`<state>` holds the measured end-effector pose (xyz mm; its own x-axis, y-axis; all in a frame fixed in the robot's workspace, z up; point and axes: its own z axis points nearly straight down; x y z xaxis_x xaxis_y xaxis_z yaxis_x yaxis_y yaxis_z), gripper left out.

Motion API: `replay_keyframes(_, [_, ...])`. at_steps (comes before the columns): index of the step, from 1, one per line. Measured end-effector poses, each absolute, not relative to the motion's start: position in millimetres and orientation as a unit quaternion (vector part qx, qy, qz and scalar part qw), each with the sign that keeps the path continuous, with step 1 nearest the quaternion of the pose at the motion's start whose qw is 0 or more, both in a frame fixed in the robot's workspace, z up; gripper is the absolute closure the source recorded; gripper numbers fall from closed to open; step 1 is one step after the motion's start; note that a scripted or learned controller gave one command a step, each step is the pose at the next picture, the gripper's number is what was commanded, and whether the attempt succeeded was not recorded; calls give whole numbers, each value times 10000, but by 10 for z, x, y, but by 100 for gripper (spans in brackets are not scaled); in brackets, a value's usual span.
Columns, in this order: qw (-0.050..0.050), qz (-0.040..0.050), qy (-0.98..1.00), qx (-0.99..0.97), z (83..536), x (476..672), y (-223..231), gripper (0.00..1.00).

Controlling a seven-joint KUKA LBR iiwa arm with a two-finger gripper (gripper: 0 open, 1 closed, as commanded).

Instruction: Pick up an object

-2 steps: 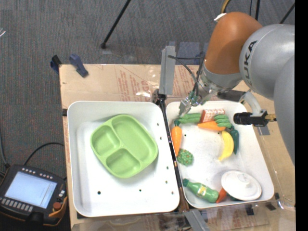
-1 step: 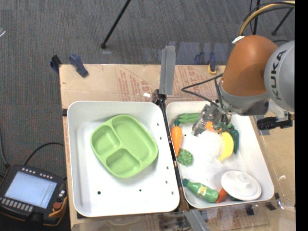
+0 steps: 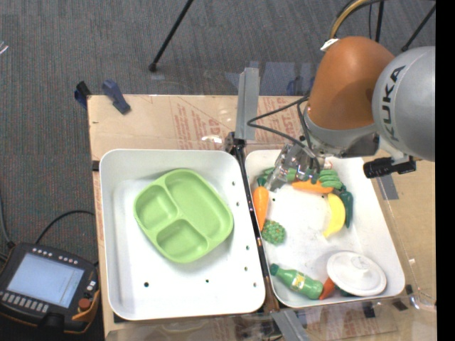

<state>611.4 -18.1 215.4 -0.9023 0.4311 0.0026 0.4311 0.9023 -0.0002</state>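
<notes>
My gripper (image 3: pixel 284 173) hangs low over the far left corner of the right bin (image 3: pixel 384 240), just above the top of an orange carrot (image 3: pixel 261 206) that lies along the bin's left wall. Right beside the gripper are a second small carrot (image 3: pixel 313 187) and some green vegetable pieces (image 3: pixel 331 180). A yellow banana (image 3: pixel 334 216) lies to the right, with a dark green piece (image 3: pixel 348 208) along it. A broccoli floret (image 3: pixel 273 231) sits below the carrot. I see nothing clearly held by the gripper.
A green bottle (image 3: pixel 297 280) and a white round lid (image 3: pixel 356 273) lie at the right bin's near edge. The left bin (image 3: pixel 121 275) holds a green divided plate (image 3: pixel 183 214). A teach pendant (image 3: pixel 46 283) sits off the bench at lower left.
</notes>
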Motion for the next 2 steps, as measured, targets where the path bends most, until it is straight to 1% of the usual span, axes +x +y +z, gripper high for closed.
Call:
replay_keyframes(1, [29, -6, -9986, -519, 1846, 5375, -777, 100])
replay_keyframes(2, [-58, -5, -9957, -929, 974, 5654, -829, 100])
